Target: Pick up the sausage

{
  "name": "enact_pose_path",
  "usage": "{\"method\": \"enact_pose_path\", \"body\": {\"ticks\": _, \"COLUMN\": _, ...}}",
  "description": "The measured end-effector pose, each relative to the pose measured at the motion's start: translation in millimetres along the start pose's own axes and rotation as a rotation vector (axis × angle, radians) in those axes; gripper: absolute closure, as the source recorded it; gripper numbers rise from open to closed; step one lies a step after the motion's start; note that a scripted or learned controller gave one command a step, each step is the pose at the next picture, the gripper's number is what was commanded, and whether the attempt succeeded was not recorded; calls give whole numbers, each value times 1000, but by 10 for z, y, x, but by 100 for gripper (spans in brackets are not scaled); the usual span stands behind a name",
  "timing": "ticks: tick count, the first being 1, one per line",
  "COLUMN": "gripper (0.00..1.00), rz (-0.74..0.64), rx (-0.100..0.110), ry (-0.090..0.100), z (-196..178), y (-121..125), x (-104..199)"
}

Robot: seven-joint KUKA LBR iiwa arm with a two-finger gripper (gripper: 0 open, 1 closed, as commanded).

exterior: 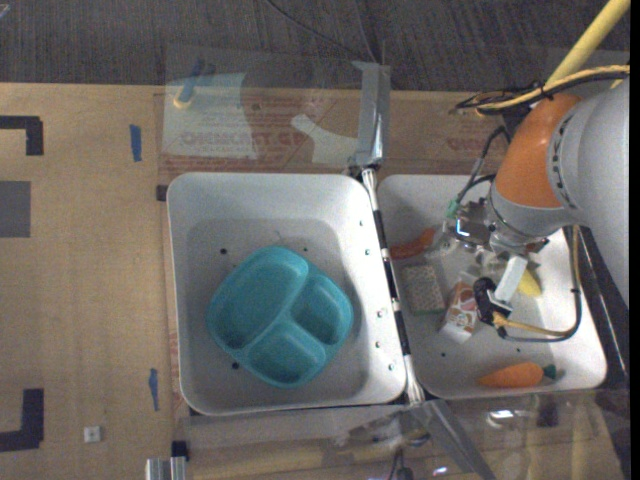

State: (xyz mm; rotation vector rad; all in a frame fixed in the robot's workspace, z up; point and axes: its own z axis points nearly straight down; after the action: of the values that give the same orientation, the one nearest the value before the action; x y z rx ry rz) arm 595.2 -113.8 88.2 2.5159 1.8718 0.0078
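- The grey arm with the orange band (535,163) reached over the right white shallow bin (590,368) on the worktop (80,298).
- The end effector (482,258) hung near the bin's middle; whether it was apart or together, I could not tell.
- The reddish-orange, long sausage (415,243) lay at 10 o'clock in this bin, near the left wall, apart from the end effector.
- An orange carrot with a green end (515,374) lay at 6 o'clock.
- The left white shallow bin (200,208) held a teal divided plate (280,315).
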Motion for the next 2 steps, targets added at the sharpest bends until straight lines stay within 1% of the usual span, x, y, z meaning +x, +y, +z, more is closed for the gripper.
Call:
{"method": "enact_pose_path", "body": {"ticks": 1, "gripper": 0, "rz": -117, "rx": 3, "ry": -1, "z": 17, "y": 627, "x": 345}}
{"method": "enact_pose_path", "body": {"ticks": 2, "gripper": 0, "rz": -306, "rx": 5, "ry": -2, "z": 12, "y": 631, "x": 430}}
